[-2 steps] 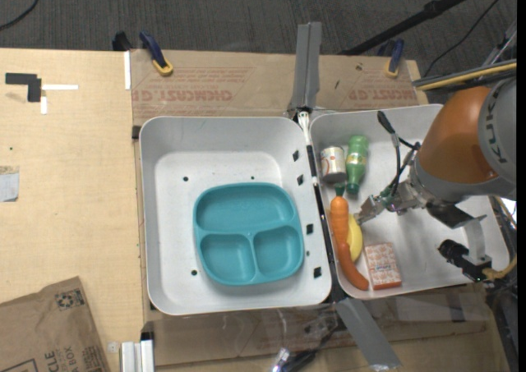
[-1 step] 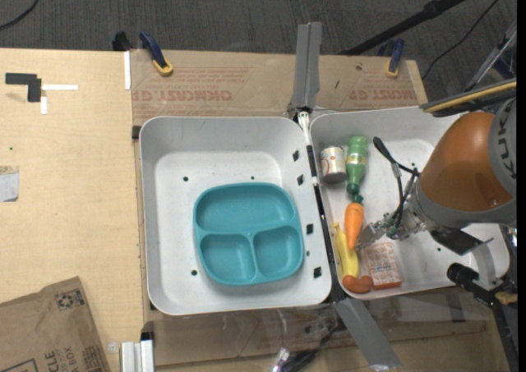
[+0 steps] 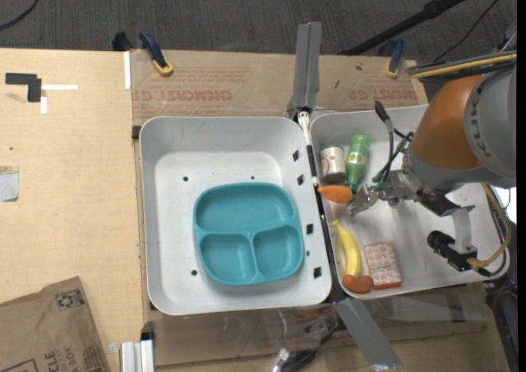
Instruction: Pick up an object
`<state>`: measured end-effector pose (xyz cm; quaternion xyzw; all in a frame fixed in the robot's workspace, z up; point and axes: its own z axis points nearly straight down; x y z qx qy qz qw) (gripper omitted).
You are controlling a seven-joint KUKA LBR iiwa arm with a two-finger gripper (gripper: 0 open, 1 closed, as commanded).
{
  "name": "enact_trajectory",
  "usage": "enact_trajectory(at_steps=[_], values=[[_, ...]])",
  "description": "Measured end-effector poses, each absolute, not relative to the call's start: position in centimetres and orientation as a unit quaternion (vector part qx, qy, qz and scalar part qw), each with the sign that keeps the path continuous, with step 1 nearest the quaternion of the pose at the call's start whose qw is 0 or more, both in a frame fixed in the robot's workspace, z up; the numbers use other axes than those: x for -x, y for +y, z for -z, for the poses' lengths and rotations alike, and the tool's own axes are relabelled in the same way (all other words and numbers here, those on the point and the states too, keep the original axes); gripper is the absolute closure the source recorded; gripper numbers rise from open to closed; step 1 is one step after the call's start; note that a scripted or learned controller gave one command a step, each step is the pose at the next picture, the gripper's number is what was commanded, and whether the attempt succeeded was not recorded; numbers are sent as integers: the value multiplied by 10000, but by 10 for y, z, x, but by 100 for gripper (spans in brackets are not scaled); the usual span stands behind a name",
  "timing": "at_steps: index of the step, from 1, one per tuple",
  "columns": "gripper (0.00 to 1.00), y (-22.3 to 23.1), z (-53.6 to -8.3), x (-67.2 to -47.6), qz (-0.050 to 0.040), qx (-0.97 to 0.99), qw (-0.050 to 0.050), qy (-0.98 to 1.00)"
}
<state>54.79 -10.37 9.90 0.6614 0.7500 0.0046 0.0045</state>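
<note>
Banana [image 3: 349, 250] lies lengthwise, near-to-far.

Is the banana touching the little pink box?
Apart. The camera view shows a strip of white bin floor between the banana and the pink box.

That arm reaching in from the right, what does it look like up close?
The arm is a thick, rounded grey tube with a broad orange band above the wrist. Thin dark cables loop beside it. The gripper at its end is small, metallic and silvery, with a black fitting behind.
</note>
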Motion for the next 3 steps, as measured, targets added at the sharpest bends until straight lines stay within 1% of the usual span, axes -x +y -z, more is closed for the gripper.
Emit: enact_trajectory(at_steps=[1, 2, 3], values=[[0, -112, -101, -618, -52, -7286, 55, 6849], [0, -107, -100, -657, 33, -8088, -4, 5881], [100, -106, -108, -657, 34, -8085, 3, 5886]])
